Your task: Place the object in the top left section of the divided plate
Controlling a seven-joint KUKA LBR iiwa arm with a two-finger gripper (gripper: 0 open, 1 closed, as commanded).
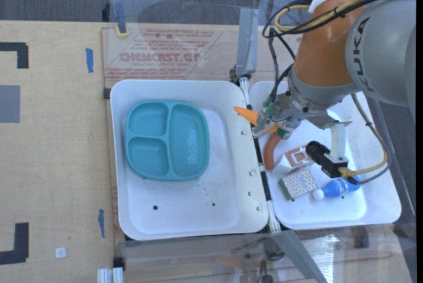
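- While the gripper (263, 121) hangs over the rims where the 2 shallow white bins meet, its fingers look clamped on the small orange carrot-shaped toy (246, 115), whose pointed end sticks out towards the left bin (198, 205).
- That toy is well apart from the teal plastic divided plate (132, 143), which lies in the left bin with all 3 sections bare. The top left section (147, 121) is on the side farthest from the arm.
- Risk 1: the grip seems to sit near 1 end of the toy, so it could swivel or slip out during the carry and land on the bin floor short of the plate.
- Risk 2: an early release would drop it into the large right-hand section (190, 139), which lies between the gripper and the target.
- Risk 3: let go from too high, the tapered toy may roll or bounce over the low ridge into the neighbouring section.
- The brown sausage-shaped toy (269, 151) lies in the right bin (377, 205) just beside the gripper, and it looks out of the path.
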